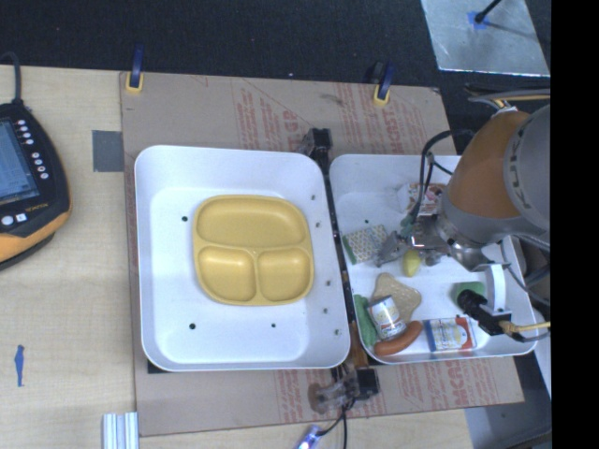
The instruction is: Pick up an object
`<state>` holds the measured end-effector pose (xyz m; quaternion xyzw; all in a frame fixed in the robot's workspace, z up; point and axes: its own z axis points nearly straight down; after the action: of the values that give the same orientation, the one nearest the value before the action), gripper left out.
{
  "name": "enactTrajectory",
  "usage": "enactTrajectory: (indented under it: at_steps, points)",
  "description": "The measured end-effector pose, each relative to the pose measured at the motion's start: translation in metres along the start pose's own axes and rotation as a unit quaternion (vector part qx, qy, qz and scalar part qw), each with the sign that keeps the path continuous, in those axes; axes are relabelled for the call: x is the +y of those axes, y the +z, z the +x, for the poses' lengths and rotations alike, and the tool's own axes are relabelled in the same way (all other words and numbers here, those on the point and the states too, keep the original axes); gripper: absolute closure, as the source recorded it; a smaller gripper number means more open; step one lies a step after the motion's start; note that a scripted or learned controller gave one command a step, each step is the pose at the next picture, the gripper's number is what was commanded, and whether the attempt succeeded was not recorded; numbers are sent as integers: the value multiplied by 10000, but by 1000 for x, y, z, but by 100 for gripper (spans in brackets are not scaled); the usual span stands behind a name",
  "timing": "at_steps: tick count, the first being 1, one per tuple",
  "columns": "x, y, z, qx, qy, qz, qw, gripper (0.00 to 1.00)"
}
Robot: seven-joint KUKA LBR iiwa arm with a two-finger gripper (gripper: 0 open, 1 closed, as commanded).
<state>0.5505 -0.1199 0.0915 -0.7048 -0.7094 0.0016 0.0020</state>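
Gripper is down in the right white bin, hovering right over a small yellow lemon-shaped toy, but honestly can't tell whether it's spread or clamped from this angle. Just left of it sits a green mesh-textured packet, and nearer the front edge there's a tan bread-slice toy, a small can and a reddish sausage toy. Left white bin holds a yellow three-compartment plastic tray.

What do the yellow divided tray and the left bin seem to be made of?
Yellow divided tray: probably moulded plastic, matte with a soft sheen; its three compartments have rounded edges. Left bin: likely smooth white plastic, with rounded corners and glare on its floor.
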Motion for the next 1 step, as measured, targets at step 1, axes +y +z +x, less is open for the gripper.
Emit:
enactTrajectory:
  at_steps: [1]
  points:
    - [42,-1,-7,3,19,-13,10000,0]
